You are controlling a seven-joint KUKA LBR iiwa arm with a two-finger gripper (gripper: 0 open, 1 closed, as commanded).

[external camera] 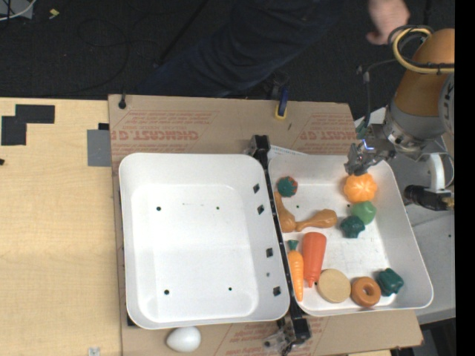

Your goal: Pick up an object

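Now my gripper (pixel 361 162) hangs just above the orange (pixel 360 188) at the right bin's (pixel 412 232) far end. Whether it's gripping anything, I cannot tell from here. My worry: the round fruit rolls into the green piece (pixel 364 212) and slips free.

- Even overhead light, bright on both white bins (pixel 148 170), with no harsh glare.
- Background beyond the tabletop (pixel 52 221) falls dark.
- Shadows soft; the picture is slightly grainy.
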